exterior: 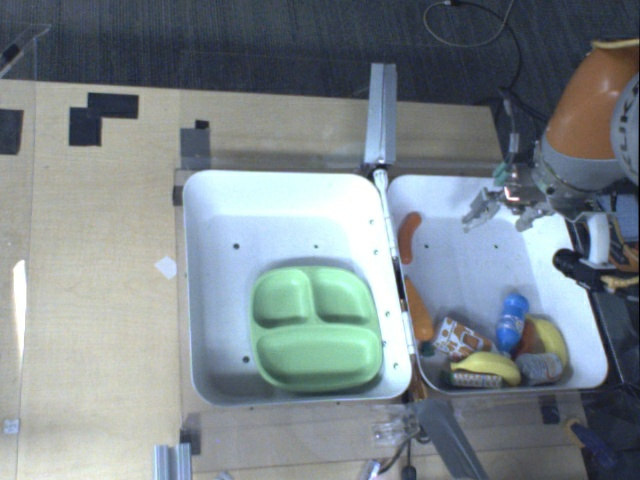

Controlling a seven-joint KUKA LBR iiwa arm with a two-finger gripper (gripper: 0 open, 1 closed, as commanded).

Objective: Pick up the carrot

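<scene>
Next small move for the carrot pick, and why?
Probably shift the end effector toward the divider, over the carrot. It sits above the right bin's far side, while the carrot lies along the left wall, apart from the sausage.

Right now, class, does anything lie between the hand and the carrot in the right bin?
Nothing visible does. The hand hangs over bare bin floor; the carrot lies along the bin's left wall, below the sausage.

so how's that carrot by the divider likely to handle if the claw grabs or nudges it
The carrot looks like a rigid, tapered stick, so it probably stays stiff when lifted. Its rounded shape suggests it may roll or slip from the claw unless pinched across its width. It lies along the right bin's left wall, so a nudge likely pins it there, leaving little finger room.
</scene>
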